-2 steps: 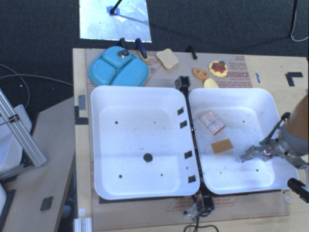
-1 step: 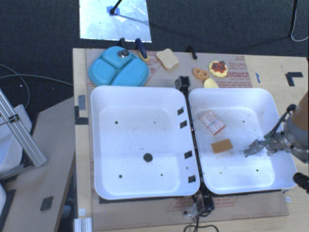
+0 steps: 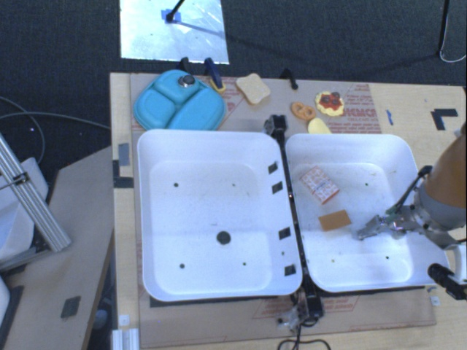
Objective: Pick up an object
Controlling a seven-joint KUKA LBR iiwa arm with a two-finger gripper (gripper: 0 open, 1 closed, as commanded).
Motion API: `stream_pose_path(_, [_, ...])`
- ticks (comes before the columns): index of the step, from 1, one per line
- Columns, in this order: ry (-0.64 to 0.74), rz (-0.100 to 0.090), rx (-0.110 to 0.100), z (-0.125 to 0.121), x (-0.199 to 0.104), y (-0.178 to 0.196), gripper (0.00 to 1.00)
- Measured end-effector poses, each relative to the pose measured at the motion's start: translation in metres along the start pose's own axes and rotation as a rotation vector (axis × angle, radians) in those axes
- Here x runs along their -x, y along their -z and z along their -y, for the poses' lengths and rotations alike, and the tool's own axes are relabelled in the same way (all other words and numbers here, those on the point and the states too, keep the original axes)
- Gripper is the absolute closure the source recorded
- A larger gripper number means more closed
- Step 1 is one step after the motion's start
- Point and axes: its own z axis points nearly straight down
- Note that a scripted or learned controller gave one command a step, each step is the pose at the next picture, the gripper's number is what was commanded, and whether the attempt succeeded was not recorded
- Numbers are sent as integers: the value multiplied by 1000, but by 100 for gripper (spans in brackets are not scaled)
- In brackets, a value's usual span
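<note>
In the right bin (image 3: 379, 272) lie two things: a small red-and-white patterned packet (image 3: 319, 184) near the middle-left, and a flat brown square (image 3: 335, 220) just in front of it. My gripper (image 3: 363, 232) hangs low over the right bin's floor. Its tip is just right of the brown square and a little nearer the front, apart from it by a narrow gap. Nothing shows in its grasp. The grey arm (image 3: 438, 214) comes in from the right edge. A small dark round thing (image 3: 223, 237) rests on the floor of the left bin (image 3: 164, 268).
Behind the bins on the bench sit a blue sectioned dish (image 3: 179, 102), a bread slice (image 3: 253, 88), a pretzel (image 3: 302, 111), a small round pizza-like toy (image 3: 330, 103) and a yellow piece (image 3: 318, 127). A black divider (image 3: 290, 217) runs between the bins.
</note>
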Motion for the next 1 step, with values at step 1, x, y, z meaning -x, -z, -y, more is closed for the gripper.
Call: stream_pose_path(1, [2, -4, -2, 14, -18, 40, 0])
